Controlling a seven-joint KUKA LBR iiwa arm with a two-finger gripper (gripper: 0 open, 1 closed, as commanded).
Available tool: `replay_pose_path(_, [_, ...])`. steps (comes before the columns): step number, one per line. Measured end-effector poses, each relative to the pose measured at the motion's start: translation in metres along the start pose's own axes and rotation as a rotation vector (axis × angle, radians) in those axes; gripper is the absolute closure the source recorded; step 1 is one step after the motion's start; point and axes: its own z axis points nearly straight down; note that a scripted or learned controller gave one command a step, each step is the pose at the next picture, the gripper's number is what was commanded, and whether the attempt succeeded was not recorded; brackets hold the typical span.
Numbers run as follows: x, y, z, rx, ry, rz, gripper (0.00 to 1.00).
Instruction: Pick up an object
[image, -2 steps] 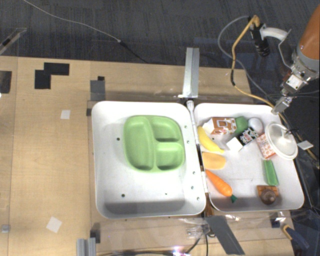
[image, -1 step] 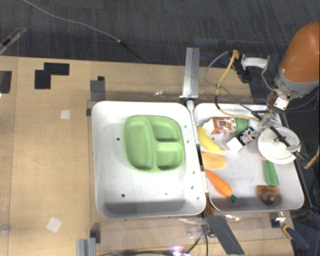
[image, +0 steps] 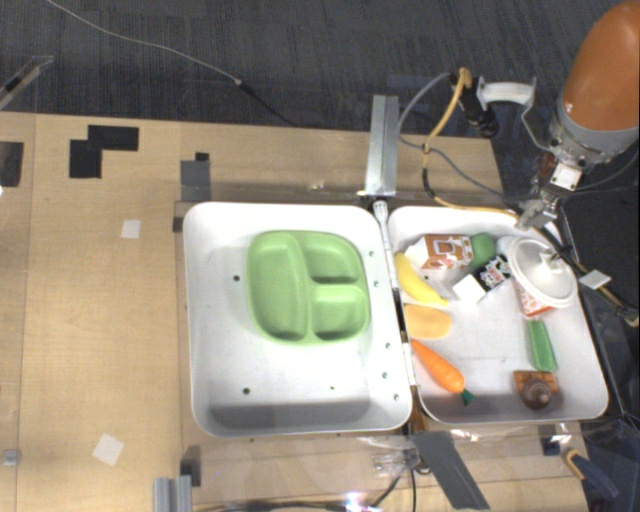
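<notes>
Two white bins sit side by side on the worktop (image: 90, 330). The left bin (image: 215, 400) holds a green tray (image: 305, 285) with three compartments, lying flat near the bin's middle.

The right bin (image: 585, 395) holds the loose objects. A banana (image: 418, 282) lies along its left wall, with a pale orange slice (image: 428, 321) just below it and a carrot (image: 440, 368) further down, its green tip pointing toward the bin's middle. Near the top sits a small carton (image: 444, 252), with a green round item (image: 484, 246) beside it, and a dark box (image: 493, 272) and a white block (image: 468, 288) just below. A white cup (image: 541, 275) lies tilted at the right side, its mouth facing up and right. Below it lies a green stick (image: 541, 346), and a brown bottle (image: 535, 389) rests in the bottom right corner.

The arm (image: 600, 85) enters from the upper right, its orange band over the far corner of the right bin. The gripper (image: 540, 212) hangs at that bin's top right edge, just above the cup; whether it is spread or pressed together cannot be told, and nothing is seen held by it
</notes>
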Motion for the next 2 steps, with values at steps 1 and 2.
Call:
replay_pose_path(1, [-0.006,0.059,0.071,-0.002,-0.011,-0.071,1.0])
replay_pose_path(2, [0.017,0.058,0.129,-0.002,0.007,0.154,1.0])
